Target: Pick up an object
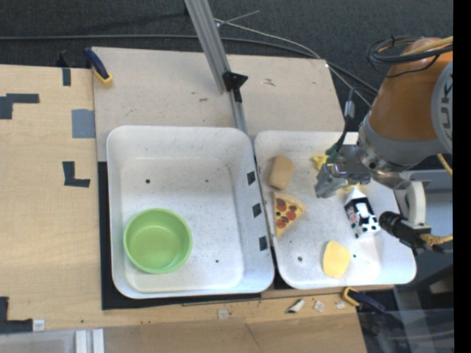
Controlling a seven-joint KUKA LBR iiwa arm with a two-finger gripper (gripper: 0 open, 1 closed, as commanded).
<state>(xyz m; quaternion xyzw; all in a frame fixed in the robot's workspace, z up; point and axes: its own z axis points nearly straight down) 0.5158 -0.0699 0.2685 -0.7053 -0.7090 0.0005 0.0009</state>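
My gripper (pixel 329 181) hangs over the upper middle of the right bin (pixel 309 271), reaching in from the right. Just above and left of it lies a small yellow piece (pixel 319 161), partly hidden by the gripper. A tan bread roll (pixel 280 172) sits to the left, and a pizza slice (pixel 286 213) lies below it. A white and black bottle-like object (pixel 360 215) lies to the lower right of the gripper. A yellow rounded piece (pixel 336 259) rests near the bin's front edge. Nothing shows between the fingers.
The left bin (pixel 147 142) holds a green bowl (pixel 157 240) in its front left corner. A slanted metal pole (pixel 213 46) crosses the back of the bench above the divider. Cables run behind the right bin.
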